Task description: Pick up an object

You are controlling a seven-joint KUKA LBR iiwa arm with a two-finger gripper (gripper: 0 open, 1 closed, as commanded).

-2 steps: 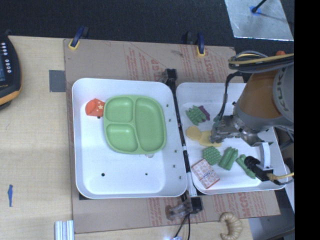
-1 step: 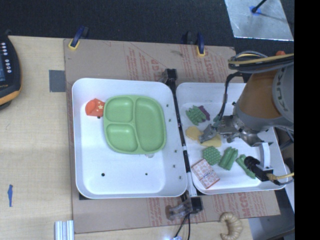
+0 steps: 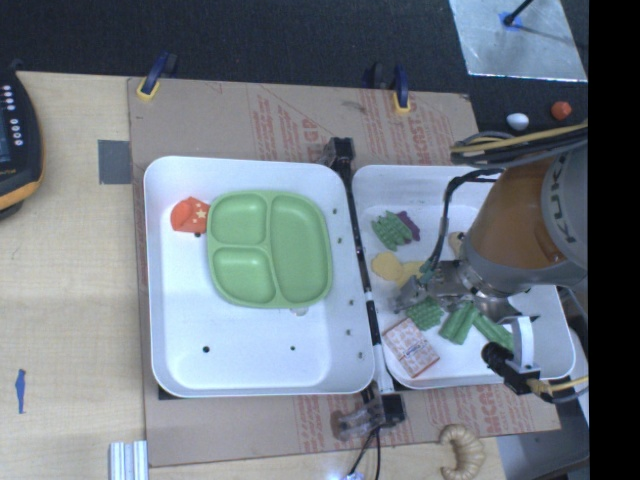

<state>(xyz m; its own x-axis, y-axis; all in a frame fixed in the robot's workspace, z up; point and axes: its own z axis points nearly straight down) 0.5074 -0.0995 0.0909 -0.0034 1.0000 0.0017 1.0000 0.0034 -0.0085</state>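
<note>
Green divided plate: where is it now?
The green divided plate lies in the left bin, toward its upper middle, with a small red object touching its left edge.

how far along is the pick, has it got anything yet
Done: the arm has reached over the right bin. In hand: the gripper sits low among the green pieces; a grasp is not visible. Left: closing on one and lifting it out.
</note>
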